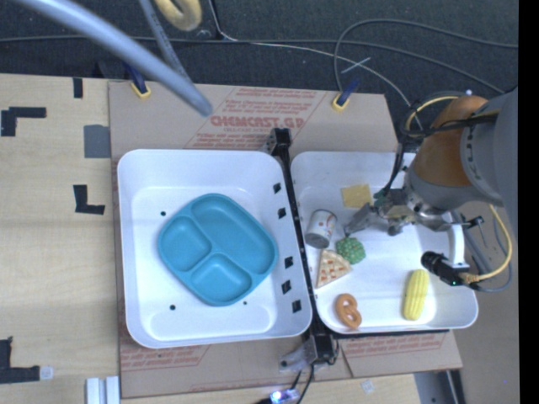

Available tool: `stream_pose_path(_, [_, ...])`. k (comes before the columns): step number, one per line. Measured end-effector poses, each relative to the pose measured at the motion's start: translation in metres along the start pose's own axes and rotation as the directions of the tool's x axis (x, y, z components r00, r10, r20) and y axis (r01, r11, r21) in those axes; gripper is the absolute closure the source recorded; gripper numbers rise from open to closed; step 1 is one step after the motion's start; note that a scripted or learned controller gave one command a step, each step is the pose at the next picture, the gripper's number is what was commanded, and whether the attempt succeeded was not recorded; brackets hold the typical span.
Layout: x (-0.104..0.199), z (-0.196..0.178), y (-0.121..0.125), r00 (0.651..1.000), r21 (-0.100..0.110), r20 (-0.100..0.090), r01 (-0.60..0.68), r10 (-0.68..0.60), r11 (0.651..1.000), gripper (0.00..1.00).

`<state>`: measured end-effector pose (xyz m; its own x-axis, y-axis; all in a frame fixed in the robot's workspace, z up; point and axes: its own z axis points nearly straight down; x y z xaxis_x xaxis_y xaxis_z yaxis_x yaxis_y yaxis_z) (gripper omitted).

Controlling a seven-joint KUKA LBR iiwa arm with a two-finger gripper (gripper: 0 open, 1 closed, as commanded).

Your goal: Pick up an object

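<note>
The gripper (pixel 364 218) is hanging low in the right bin (pixel 383 165), right of centre in the frame, its fingers looking spread and gripping nothing. It is sitting between the cheese (pixel 356 195) above, the can (pixel 320 226) to its left and the broccoli (pixel 351 249) just below. The pizza (pixel 333 268), pretzel (pixel 347 310) and corn (pixel 415 294) are lying lower down. With three things this close, the fingers are likely to nudge one aside or close on two at once. The left bin is holding a blue tray (pixel 218 247).

Six small items in the right bin (pixel 383 165): cheese (pixel 356 195), can (pixel 320 225), broccoli (pixel 351 250), pizza (pixel 332 268), pretzel (pixel 348 310), corn (pixel 415 295).
</note>
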<state>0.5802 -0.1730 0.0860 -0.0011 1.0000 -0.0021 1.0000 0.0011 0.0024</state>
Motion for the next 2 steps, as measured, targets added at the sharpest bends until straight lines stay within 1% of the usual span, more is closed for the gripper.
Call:
stream_pose_path(1, [0.0, -0.011, 0.001, 1.0, -0.003, 0.002, 0.001, -0.001, 1.0, 1.0])
stream_pose_path(2, [-0.007, -0.06, -0.005, 1.0, 0.0, -0.001, -0.001, 0.001, 1.0, 1.0])
